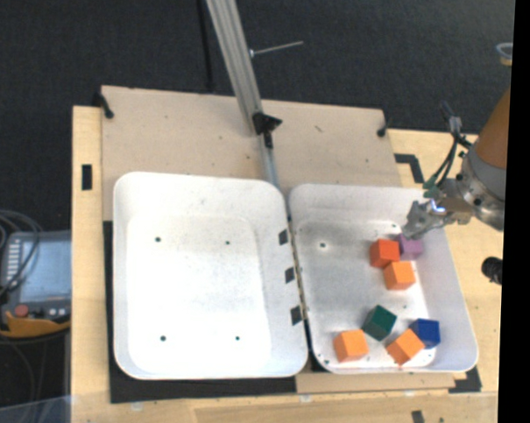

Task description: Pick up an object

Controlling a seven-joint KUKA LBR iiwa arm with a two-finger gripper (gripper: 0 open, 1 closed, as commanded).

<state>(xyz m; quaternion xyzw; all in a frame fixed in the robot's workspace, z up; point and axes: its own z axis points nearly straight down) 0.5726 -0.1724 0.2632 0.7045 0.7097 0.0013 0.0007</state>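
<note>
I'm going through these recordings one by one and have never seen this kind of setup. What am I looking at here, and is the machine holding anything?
This is one picture from a fixed camera above a wooden bench, looking down at a slant. Two shallow white bins sit side by side: the left bin and the right bin. The grey shape entering from the right is a robot arm; its tool hangs over the right bin's far corner, just above a small purple block. I cannot tell whether it grips anything. Beside the purple block lie a red-orange block and an orange block. Nearer the front edge are a green block, a blue block and two more orange ones.
</note>
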